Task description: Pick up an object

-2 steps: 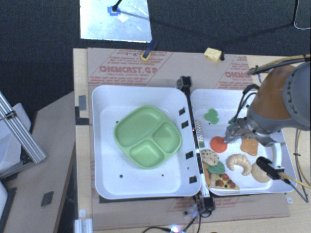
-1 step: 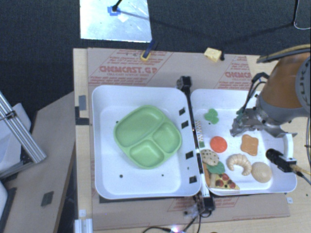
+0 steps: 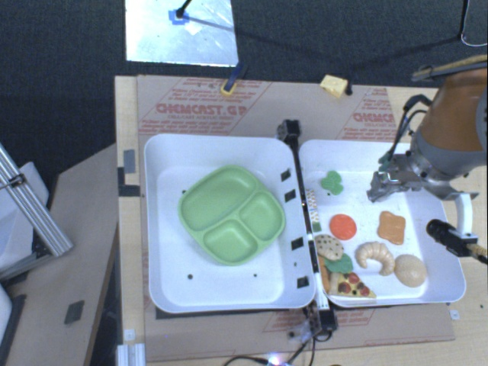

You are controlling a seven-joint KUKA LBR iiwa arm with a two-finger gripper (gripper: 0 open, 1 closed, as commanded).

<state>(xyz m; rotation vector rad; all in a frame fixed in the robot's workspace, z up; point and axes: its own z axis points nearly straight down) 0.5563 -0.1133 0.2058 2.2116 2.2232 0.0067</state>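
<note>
Left bin (image 3: 164, 227), right bin (image 3: 442, 284): white plastic, smooth, slight gloss. Divided plate (image 3: 231, 213): pale green plastic, smooth, satin. Toy food, e.g. croissant (image 3: 375, 256), red disc (image 3: 343, 226): matt plastic look. Bench sheet (image 3: 202, 107): printed brown cardboard, matt. Far plate (image 3: 181, 20): brushed metal, reflective. Floor (image 3: 61, 67): dark rough carpet.

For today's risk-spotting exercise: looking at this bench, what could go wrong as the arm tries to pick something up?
1. The croissant, egg-shaped piece and pizza slice lie crowded together; a grab may nudge neighbours.
2. The flat red disc and orange toast offer little height to grip.
3. The gripper hangs near the right bin's far wall.
</note>
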